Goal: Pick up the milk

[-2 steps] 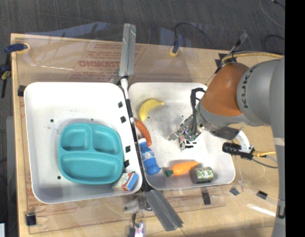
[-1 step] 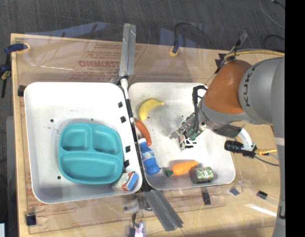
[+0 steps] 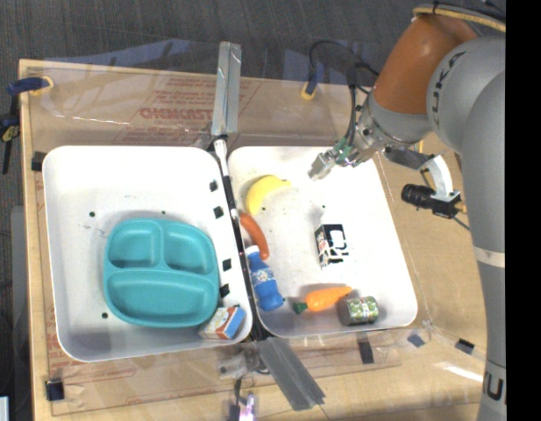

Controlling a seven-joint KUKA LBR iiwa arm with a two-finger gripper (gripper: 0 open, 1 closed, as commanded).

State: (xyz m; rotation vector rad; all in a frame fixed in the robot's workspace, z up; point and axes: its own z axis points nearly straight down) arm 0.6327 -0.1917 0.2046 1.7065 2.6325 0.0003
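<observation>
Arm (image 3: 463, 86): grey, reaching in from the right, orange band just above the wrist.
Wrist: angled down and to the left.
Gripper (image 3: 323, 167): small, blurred, apparently carrying nothing, at the arm's lower-left tip.

In the left bin (image 3: 68, 261) I see a teal divided plate (image 3: 160, 270). The right bin (image 3: 388, 235) holds a banana (image 3: 263, 190), hot dog (image 3: 255, 236), blue bottle (image 3: 265, 281), carrot (image 3: 324, 299) and green can (image 3: 361, 309)
</observation>
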